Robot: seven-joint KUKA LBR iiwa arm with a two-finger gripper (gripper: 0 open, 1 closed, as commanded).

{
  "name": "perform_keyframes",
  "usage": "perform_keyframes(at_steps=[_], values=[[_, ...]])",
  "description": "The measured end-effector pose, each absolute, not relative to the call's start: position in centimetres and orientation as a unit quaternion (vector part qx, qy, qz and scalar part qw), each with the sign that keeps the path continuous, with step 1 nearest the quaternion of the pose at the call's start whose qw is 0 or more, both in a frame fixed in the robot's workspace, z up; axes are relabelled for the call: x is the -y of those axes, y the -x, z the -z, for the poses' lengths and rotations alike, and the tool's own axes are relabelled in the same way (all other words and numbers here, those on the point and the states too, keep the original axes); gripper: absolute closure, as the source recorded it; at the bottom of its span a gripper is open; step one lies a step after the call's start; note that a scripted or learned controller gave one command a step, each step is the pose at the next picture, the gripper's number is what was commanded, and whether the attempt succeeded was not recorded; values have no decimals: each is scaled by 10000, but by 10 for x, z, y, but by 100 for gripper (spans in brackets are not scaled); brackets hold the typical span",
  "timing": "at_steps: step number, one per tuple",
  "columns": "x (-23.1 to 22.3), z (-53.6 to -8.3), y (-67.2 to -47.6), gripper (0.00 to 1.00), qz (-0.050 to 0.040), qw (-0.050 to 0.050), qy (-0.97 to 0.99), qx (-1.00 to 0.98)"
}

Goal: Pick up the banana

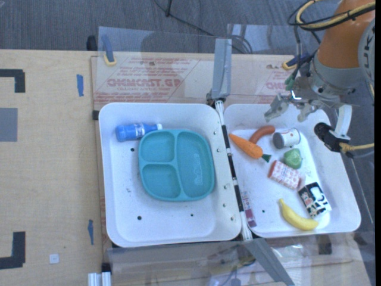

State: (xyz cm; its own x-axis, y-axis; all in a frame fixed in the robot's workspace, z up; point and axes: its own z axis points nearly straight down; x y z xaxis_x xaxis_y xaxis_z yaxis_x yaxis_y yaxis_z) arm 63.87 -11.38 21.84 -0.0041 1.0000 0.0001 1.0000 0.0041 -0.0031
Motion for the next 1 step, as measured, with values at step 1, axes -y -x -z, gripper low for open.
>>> perform_keyframes(at_steps=[1], values=[[114, -218, -639, 0, -10, 11, 7056, 7086]])
